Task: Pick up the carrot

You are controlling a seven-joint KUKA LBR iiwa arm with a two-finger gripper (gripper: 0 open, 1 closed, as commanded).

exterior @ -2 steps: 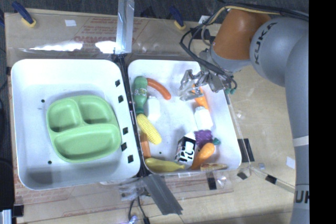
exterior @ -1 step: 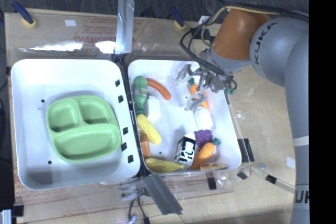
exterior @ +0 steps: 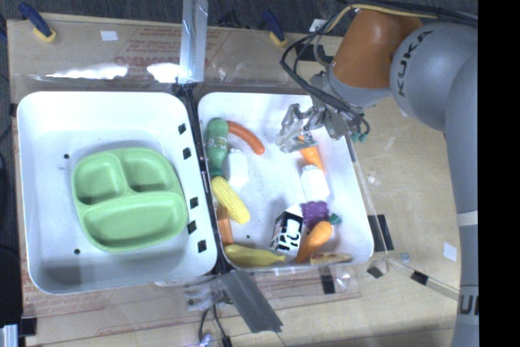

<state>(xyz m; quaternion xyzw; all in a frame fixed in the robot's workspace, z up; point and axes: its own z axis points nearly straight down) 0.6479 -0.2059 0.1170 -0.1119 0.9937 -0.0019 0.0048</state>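
Pale bench (exterior: 106, 45) under clear sheeting, dark carpet along the top of the frame. On it, two shallow white bins side by side. In the left bin (exterior: 32, 175), a green divided plate (exterior: 127, 197). In the right bin (exterior: 357, 199), a crowd of toy food: a green cucumber (exterior: 216, 140) and a red-orange sausage (exterior: 246, 137) at upper left, a corn cob (exterior: 230, 200) below them, a banana (exterior: 253, 256) along the bottom wall, a black-and-white carton (exterior: 287, 232) and a purple piece (exterior: 316, 212) at lower right.

Carrot (exterior: 311, 156): taken to be the small orange tapered piece in the upper right of the right bin, close to the right wall, with a white bottle (exterior: 315, 184) touching or just below its lower end. Worth noting a second orange piece (exterior: 318, 235) further down beside the purple one, also carrot-like.

Gripper (exterior: 298, 131) at the carrot's upper end, reaching in from the right of the frame, apparently touching or just above it. Impossible to tell whether parted or closed, or whether anything is clamped; too small and cluttered with cabling.

Looks like the closing-in stage, with nothing lifted yet. To do it well: centre over the thicker part of the carrot, not the tip. Straddle across the narrow width rather than along the length. Keep clear of the white bottle and the near wall on the way down. Close firmly, then lift straight up and check for orange in the grasp before moving off.
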